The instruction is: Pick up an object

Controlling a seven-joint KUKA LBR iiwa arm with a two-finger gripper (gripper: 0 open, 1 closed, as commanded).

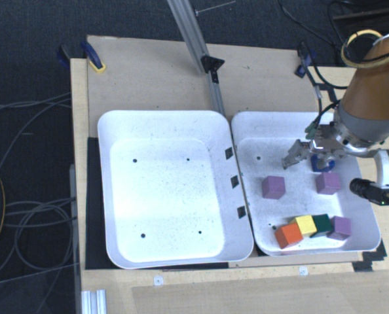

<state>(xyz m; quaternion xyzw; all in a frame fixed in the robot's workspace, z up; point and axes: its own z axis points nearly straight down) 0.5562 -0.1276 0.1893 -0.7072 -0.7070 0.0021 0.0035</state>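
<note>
At the far left, loose dark cables [31, 227] trail over the dark carpet beside the pale wooden bench [148, 70]. A blue and yellow clamp [93, 56] grips the bench's back left corner. The left shallow white plastic bin [116, 129] has a speckled floor and a few small dark holes. A slanted grey metal pole [191, 28] comes down from the top of the view to a black bracket near the seam where the two bins meet, and three small black clips sit along that seam. The right shallow white plastic bin [247, 126] holds all the loose objects. A purple cube [273, 187] lies near its middle, well apart from the others. Toward the front rim, an orange block [288, 235], a yellow block [305, 225] and a dark green block [322, 223] sit in a tight row, touching one another, with a small purple block [341, 227] just beside the green one. Another purple cube [328, 183] lies further back on the right side. A small blue object [324, 165] shows just behind that cube, right under the two-finger gripper [312, 152]. The gripper hangs low over the back right part of this bin, with one grey finger angled out to the left; whether its jaws are spread or pinching the blue object cannot be told. The grey arm with its orange band [371, 90] reaches in from the right edge.
</note>
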